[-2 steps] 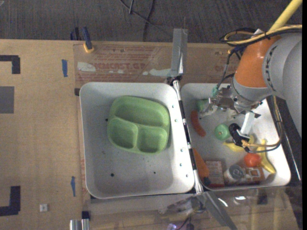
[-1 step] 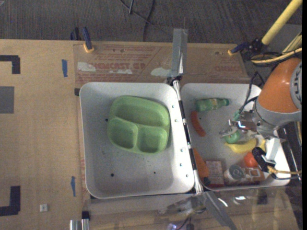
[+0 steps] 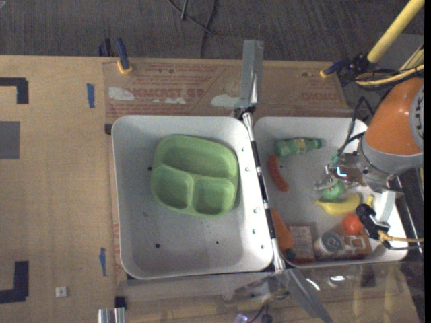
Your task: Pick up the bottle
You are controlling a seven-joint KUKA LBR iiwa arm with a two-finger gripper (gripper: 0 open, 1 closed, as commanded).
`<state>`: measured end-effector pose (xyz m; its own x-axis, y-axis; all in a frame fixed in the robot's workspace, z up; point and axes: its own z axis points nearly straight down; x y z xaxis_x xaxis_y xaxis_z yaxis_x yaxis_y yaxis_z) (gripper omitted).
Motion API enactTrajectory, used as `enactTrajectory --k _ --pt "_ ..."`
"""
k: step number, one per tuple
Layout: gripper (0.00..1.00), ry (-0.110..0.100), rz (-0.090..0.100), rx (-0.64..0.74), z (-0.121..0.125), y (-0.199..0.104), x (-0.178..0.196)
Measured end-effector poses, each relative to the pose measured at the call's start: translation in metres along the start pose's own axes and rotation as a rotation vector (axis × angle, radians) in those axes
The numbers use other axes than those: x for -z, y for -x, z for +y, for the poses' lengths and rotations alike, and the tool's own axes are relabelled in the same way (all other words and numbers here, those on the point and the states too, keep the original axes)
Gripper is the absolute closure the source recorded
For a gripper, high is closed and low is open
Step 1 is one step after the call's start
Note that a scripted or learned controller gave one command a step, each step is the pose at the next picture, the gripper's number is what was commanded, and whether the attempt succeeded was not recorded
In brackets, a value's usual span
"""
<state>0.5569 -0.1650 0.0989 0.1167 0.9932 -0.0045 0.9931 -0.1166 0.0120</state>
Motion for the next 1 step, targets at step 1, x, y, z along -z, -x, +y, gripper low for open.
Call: enactTrajectory --k 1 --pt "1.00 -0.012 0.004 -0.047 0.0389 -0.0936 0.0859"
